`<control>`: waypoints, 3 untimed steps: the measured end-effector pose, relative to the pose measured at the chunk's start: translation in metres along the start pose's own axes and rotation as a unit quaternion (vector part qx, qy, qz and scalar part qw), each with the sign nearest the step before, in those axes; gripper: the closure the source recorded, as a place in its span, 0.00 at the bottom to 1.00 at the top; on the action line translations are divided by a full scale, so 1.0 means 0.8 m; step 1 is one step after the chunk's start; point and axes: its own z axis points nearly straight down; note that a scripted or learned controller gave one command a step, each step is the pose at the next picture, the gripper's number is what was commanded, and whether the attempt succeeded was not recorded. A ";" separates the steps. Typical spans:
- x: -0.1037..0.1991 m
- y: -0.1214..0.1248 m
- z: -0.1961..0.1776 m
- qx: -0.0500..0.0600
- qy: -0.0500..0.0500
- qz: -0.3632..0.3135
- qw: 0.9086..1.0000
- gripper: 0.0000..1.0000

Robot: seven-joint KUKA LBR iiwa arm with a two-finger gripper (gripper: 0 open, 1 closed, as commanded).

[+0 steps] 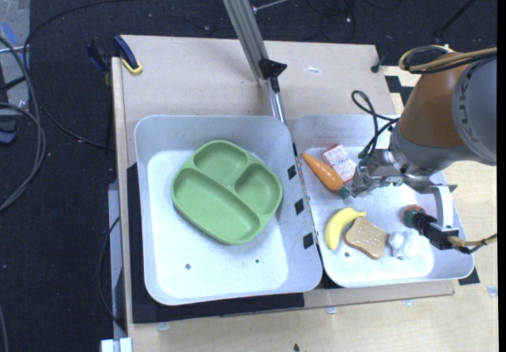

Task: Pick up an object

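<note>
Gripper (360,183) hangs low inside the right bin (455,267), its tip down near the bin floor; from this slant I cannot tell how far apart it is set, and nothing shows clamped in it. Just to its left lies the carrot (322,171), slanted, with a small red-and-white packet (338,157) touching its upper end. Just below the gripper sits the banana (341,226), and beside that the slice of toast (366,238). The left bin (154,184), well apart, carries a green divided plate (228,191).

My read is that the carrot is the nearest pick. To do it well, the gripper should shift left until it straddles the carrot's middle, turn to cross its long axis, and stay clear of the packet so only one thing gets caught. Settling fully to the floor before closing would help, since a rounded body may roll out.
</note>
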 end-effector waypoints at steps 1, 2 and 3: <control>0.000 0.015 -0.066 -0.001 0.000 -0.002 1.000 1.00; 0.000 0.016 -0.114 0.000 0.000 -0.002 1.000 1.00; 0.070 0.007 -0.102 0.003 0.001 -0.004 1.000 1.00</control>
